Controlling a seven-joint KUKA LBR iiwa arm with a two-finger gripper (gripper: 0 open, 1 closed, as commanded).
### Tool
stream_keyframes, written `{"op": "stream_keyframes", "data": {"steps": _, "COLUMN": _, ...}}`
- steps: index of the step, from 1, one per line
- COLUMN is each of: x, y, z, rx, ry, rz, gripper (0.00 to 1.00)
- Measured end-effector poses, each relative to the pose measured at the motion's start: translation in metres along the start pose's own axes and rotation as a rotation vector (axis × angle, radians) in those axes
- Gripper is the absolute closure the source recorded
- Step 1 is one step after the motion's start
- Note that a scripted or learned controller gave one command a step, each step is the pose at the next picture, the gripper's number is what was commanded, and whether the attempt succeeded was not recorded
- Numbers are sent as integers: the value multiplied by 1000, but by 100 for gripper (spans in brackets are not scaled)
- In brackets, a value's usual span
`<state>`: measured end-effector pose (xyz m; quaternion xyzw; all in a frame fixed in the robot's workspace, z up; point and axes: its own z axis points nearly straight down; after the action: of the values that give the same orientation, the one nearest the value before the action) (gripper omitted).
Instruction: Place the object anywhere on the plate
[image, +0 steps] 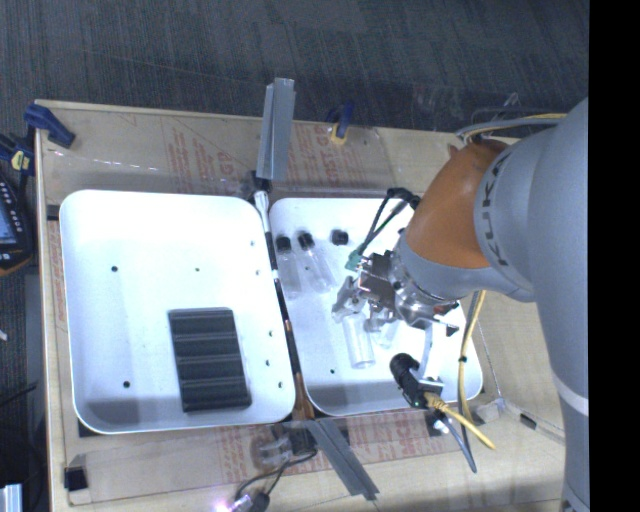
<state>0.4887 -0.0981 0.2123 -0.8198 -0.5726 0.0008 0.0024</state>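
- Hanging over the right bin (470, 385), the claw (366, 305) sits near that bin's middle, below the arm's (520, 190) orange band.
- You see a clear vial (359, 346) just below the claw, its upper end meeting the claw's tip and its lower end lying towards the bin's near wall.
- You cannot tell from this view whether the claw is open, closed or gripping the vial; the metal parts blur together there.
- You also see two more clear, black-capped vials (300, 262) near the right bin's far left corner, well apart from the claw.
- The plate (208, 358), dark and ribbed, lies in the left bin (90, 230), towards its near edge, well apart from the vial.
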Motion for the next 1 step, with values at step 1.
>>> {"op": "stream_keyframes", "data": {"steps": 1, "x": 66, "y": 13, "z": 19, "rx": 1, "ry": -2, "rz": 157, "gripper": 100}}
